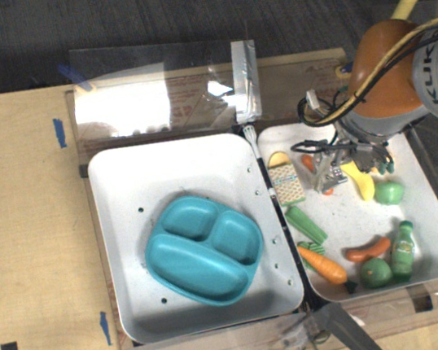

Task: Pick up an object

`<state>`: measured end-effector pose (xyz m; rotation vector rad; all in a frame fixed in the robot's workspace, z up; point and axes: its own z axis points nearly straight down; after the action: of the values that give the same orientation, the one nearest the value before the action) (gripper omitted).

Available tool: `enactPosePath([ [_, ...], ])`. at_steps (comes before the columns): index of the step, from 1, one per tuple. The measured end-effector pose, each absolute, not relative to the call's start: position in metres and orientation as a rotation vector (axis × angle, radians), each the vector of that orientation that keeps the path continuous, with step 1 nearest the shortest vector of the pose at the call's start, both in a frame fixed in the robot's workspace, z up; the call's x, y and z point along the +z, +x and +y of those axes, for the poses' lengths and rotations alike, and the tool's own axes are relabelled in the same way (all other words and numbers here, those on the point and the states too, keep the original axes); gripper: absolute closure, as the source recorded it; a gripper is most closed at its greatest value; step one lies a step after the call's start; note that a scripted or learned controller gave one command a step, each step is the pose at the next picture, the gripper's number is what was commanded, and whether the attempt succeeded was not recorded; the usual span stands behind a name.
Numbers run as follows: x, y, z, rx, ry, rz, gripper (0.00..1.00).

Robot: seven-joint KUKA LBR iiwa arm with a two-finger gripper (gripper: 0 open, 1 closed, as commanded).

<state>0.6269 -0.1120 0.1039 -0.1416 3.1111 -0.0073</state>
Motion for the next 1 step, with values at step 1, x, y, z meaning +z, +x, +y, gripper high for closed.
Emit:
enactPosePath([
  [1, 0.2210, 0.6487, -0.1306, -0.005, -0.113, 3.123, 1.00],
])
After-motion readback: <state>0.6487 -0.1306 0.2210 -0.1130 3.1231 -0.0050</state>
